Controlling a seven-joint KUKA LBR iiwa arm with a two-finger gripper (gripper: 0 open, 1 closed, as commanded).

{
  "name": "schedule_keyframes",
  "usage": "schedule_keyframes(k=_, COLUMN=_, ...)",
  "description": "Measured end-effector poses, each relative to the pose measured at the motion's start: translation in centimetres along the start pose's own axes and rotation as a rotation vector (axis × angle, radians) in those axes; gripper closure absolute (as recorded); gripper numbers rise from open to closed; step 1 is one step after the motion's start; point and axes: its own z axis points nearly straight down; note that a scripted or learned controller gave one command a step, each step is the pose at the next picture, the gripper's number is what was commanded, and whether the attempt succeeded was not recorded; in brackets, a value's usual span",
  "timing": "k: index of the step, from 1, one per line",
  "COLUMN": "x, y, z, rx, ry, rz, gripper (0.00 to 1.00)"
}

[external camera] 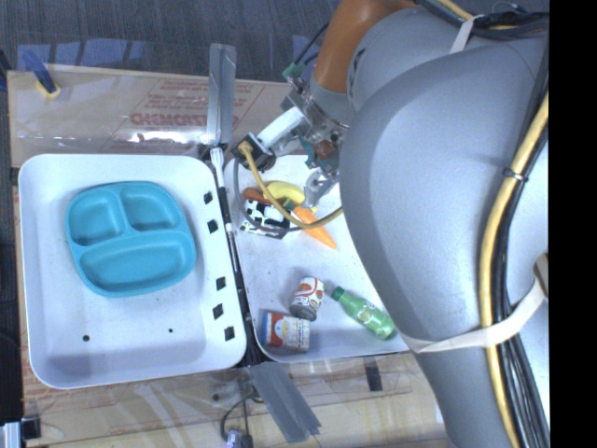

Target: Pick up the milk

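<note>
While the arm (448, 147) fills the right bin (280, 355), the gripper (312, 171) hangs above the banana (283, 192)
Cannot tell its state; the milk carton (264, 215) lies just beside

The desk (112, 91) is light wood under a clear sheet with red print. Two white bins sit on it side by side, touching at a divider with black clips. The left bin (56, 343) takes up the left half of the desk; the right bin (280, 278) lies beside it, partly hidden under the arm. A blue and yellow object (39, 75) lies at the desk's far left corner.
</note>
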Motion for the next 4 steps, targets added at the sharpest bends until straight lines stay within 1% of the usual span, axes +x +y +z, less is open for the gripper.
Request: schedule_keyframes(k=4, x=0.0, y=0.01, z=0.0, rx=0.0, ry=0.0, rz=0.0, gripper=0.0)
